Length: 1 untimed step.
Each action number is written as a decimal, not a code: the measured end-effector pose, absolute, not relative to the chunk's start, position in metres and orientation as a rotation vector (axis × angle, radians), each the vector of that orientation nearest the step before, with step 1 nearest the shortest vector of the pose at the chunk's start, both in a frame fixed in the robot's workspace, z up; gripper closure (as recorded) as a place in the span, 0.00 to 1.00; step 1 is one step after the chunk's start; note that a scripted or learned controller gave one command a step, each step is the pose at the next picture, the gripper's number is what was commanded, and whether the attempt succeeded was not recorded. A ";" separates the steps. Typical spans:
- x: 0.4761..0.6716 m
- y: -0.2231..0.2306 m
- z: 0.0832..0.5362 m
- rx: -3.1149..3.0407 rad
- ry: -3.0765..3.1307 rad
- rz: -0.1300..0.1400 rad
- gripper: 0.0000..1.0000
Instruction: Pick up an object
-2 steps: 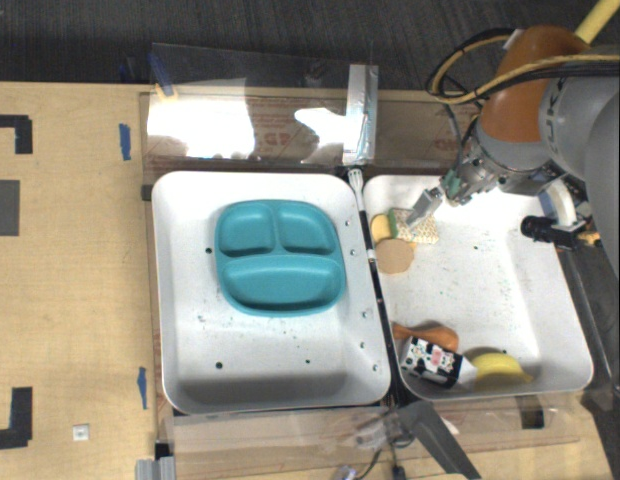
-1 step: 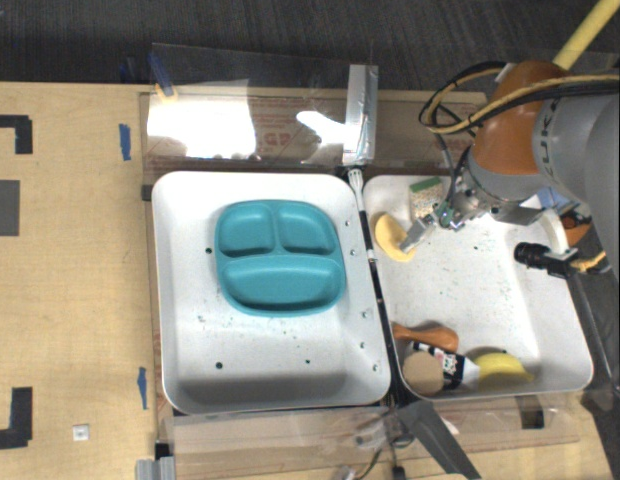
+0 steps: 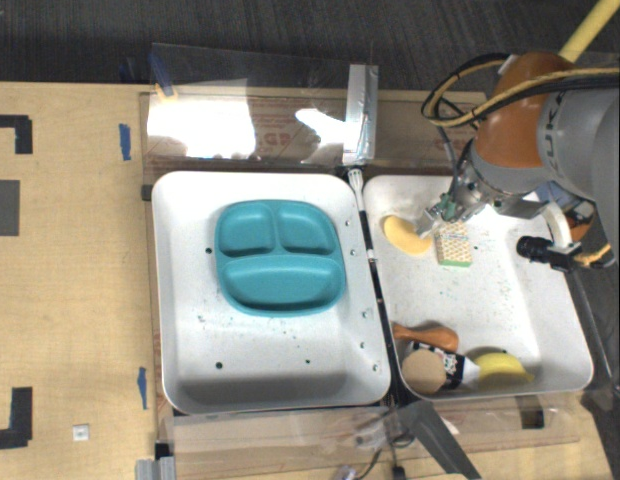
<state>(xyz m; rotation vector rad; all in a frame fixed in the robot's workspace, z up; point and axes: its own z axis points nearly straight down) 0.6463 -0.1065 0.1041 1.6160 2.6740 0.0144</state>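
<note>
The right bin (image 3: 550, 308) has bare white floor across its middle and right side, while its upper left corner and lower edge are crowded. The gripper (image 3: 445, 211) hangs in that upper left corner, close to the divider wall; whether it is open or closed I cannot tell. Just below it lies a pale waffle-patterned piece (image 3: 454, 244), and beside that, toward the divider, a yellow piece (image 3: 403, 234). Along the lower edge sit a brown item (image 3: 427, 336), a tan round object (image 3: 423, 371) and a yellow object (image 3: 501, 365) (all bunched together). The left bin (image 3: 180, 298) holds a teal divided tray (image 3: 280, 256).
</note>
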 end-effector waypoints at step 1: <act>0.632 -0.085 0.189 1.766 2.588 0.007 1.00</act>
